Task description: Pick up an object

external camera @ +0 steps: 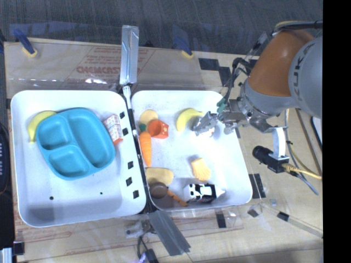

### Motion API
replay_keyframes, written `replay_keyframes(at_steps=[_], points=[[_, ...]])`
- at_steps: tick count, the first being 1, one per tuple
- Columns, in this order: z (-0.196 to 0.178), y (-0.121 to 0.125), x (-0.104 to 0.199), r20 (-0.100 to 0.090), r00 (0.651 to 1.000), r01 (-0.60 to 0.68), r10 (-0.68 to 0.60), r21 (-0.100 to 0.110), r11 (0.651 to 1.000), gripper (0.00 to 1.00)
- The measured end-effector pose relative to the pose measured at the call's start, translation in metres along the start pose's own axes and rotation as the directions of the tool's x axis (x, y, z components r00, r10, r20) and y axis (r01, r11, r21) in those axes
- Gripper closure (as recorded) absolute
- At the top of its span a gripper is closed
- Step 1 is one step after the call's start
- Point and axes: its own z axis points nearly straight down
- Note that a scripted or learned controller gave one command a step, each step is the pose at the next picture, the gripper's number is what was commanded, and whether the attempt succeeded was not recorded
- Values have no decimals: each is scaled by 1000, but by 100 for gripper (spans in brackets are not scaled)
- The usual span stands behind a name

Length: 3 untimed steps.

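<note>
Over the right-hand shallow white plastic bin (236,163), near its upper right corner, the metal two-finger pincer (205,124) of the grey arm with the orange band (279,70) hangs just beside a small yellow banana-shaped toy (187,118). The pincer's tips sit at the banana's right end; whether they touch it cannot be told, and nothing shows between them. Whether the tips are spread or pressed together cannot be told either.

The things to pick from lie in this right bin. Along its left wall are a pale yellow rounded piece (148,116), a small orange-red cup-like toy (158,129) and a long orange carrot-shaped toy (145,148), the three close together. Lower, a flat tan slice (159,175) rests above a brown round piece (159,190), and a black-and-white patterned block (202,191) lies by the bottom wall. A yellow-orange wedge (200,169) lies alone toward the middle, well apart from the pincer.

The left-hand shallow white bin (33,201) holds a blue divided plastic tray (74,142), tilted, with a yellow curved piece (38,120) showing from under its upper left edge and a small red-and-white printed box (113,129) at its right edge. Both bins stand side by side on the pale wooden counter (296,234).
</note>
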Motion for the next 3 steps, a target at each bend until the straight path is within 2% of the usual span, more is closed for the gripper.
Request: replay_keyframes(at_steps=[1, 2, 3], points=[[132, -34, 7, -3, 997, 79, -79, 9, 997, 0], [118, -31, 6, 0, 996, 84, -84, 1, 996, 100], [118, -31, 6, 1, 996, 84, -84, 1, 996, 0]])
